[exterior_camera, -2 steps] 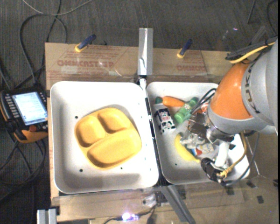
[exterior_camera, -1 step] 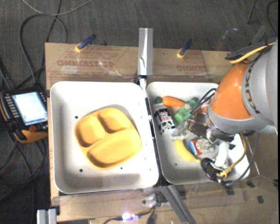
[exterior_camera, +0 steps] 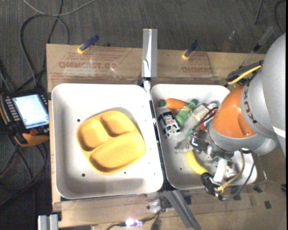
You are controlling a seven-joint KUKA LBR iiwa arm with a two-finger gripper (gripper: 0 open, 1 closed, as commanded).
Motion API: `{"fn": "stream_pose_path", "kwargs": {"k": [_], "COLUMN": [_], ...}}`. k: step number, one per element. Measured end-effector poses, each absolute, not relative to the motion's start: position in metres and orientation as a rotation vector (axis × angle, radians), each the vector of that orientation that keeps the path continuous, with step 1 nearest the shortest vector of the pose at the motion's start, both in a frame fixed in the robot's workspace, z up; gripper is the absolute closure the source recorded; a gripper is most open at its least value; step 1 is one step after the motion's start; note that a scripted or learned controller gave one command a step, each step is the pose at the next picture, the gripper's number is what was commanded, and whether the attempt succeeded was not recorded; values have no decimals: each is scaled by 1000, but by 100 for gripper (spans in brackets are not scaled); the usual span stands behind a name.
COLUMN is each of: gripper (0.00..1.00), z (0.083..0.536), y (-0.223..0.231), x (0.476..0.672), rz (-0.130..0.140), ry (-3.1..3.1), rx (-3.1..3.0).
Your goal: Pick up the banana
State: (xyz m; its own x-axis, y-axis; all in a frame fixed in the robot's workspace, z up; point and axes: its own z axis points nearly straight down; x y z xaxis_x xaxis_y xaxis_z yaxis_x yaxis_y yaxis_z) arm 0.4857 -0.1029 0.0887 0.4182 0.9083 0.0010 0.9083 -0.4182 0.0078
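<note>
Two white bins (exterior_camera: pixel 62 143) sat side by side; there was one yellow divided tray (exterior_camera: pixel 111 140), one banana (exterior_camera: pixel 194 164), one carrot (exterior_camera: pixel 175 103), and two blue-and-yellow clamps (exterior_camera: pixel 88 44).

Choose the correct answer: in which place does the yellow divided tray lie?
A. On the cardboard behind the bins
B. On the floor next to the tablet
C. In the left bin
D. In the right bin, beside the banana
C: the yellow divided tray lies on the floor of the left bin, while the banana lies in the right bin.
</note>
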Motion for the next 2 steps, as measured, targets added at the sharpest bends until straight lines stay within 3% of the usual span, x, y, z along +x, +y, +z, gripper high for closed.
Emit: {"fn": "stream_pose_path", "kwargs": {"k": [1, 2], "gripper": [100, 100], "z": [98, 183], "y": [-102, -57], "x": [486, 551], "rz": [7, -9], "ry": [1693, 1731], "rx": [2642, 2621]}}
